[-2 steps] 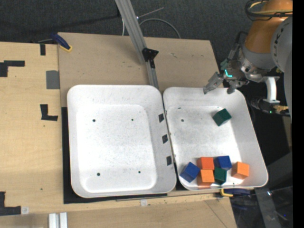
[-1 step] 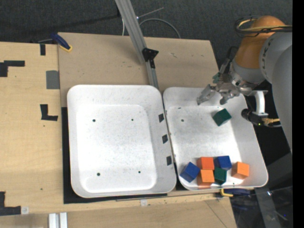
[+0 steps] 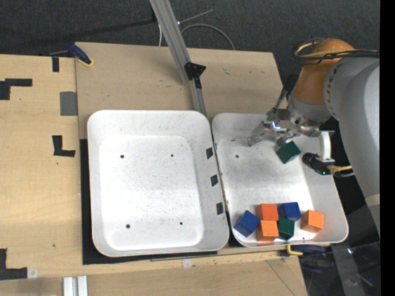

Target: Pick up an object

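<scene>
My gripper (image 3: 273, 135) hangs over the far part of the right bin (image 3: 259, 180), below the grey arm and its orange band (image 3: 315, 73). A dark green block (image 3: 287, 151) sits tilted right at the gripper's lower right side, touching or nearly touching it. I cannot tell whether it is held. Along the bin's near edge lies a cluster of blocks: a blue one (image 3: 246, 222), an orange one (image 3: 268, 211), another blue one (image 3: 289, 210), a second orange one (image 3: 268, 229), a green one (image 3: 285, 227) and a third orange one (image 3: 313, 220).
The left bin (image 3: 148, 184) stands beside the right one, with a raised rim between them. A slanted metal pole (image 3: 179, 42) rises behind the bins. The wooden bench (image 3: 37, 134) extends to the left.
</scene>
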You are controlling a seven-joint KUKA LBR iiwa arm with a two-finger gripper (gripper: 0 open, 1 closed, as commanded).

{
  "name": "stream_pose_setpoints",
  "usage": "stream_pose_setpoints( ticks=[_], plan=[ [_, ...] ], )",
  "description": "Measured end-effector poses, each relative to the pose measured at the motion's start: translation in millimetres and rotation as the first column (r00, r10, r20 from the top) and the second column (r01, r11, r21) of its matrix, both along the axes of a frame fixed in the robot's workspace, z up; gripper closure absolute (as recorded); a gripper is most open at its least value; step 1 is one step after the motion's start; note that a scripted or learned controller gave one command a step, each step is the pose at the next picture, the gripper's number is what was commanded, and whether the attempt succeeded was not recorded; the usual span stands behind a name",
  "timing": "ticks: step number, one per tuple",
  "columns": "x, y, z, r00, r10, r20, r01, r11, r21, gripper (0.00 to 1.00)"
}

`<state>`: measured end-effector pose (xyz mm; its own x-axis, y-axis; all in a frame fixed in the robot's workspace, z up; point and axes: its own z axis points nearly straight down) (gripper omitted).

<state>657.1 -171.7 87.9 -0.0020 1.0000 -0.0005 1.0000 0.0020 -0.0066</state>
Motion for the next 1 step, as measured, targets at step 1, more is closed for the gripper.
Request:
stream_pose_setpoints(
  ticks=[1],
  plan=[
    [1.8,0.4,14.2,1.000,0.001,0.005,-0.001,1.000,-0.001,1.00]
  ],
)
